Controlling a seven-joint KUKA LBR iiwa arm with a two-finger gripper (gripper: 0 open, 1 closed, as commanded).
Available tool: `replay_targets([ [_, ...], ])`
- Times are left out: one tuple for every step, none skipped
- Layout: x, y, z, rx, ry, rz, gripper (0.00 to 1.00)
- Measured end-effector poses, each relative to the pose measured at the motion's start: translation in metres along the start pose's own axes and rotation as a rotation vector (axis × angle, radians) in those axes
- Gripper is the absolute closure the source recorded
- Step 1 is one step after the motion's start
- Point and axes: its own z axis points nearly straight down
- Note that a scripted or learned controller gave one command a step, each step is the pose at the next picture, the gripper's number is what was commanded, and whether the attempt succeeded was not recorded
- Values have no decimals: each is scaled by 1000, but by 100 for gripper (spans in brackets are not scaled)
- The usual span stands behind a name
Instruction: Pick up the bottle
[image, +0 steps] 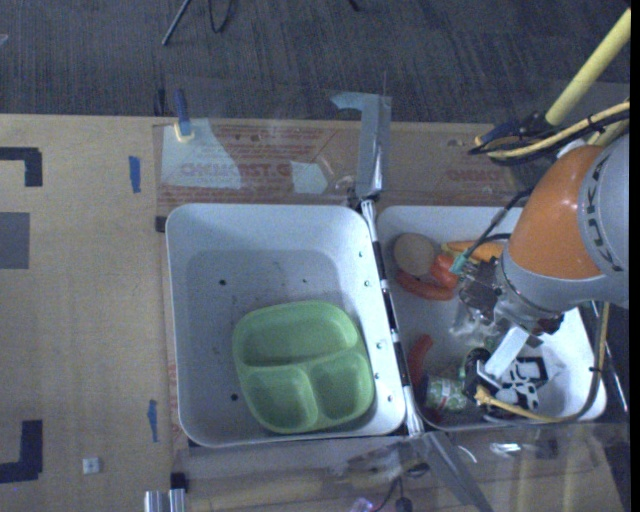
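gripper (478, 308) | down among clutter in right bin (432, 318) | grip state: cannot tell

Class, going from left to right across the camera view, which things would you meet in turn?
Blue tape strip → green divided tray → tan round object → arm's orange band. The other items in the right bin overlap, so they are left out.

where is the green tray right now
The green divided tray lies in the left white bin, toward that bin's lower right corner in the camera view, close to the wall beside the right bin.
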Motion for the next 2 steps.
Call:
replay_targets([
  [0, 0, 0, 0, 0, 0, 0],
  [-40, 6, 29, 3, -1, 76, 0],
])
